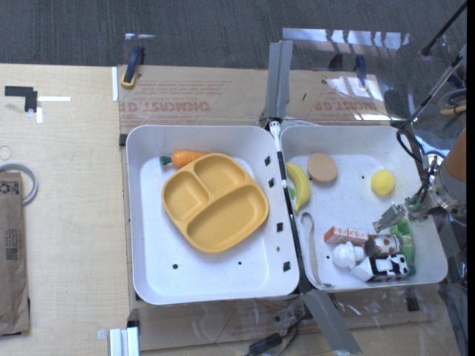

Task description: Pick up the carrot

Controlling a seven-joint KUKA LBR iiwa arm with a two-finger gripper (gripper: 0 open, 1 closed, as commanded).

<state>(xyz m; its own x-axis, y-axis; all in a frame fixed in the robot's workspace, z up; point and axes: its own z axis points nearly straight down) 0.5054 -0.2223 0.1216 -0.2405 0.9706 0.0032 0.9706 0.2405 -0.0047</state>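
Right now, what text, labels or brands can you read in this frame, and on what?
"CHEMCAST GP", red, upside down from this view, on the brown sheet behind the left bin.
More red print on the brown sheet behind the right bin: blurred by glare, unreadable.
Dark print on the brown paper bag at the left edge: too small to read.
Red-and-white carton in the right bin: print too small to read.

Smooth glossy white plastic bins (141, 221), matt yellow plastic plate (215, 202) — pale wood-grain bench (59, 147), brown cardboard (193, 95)
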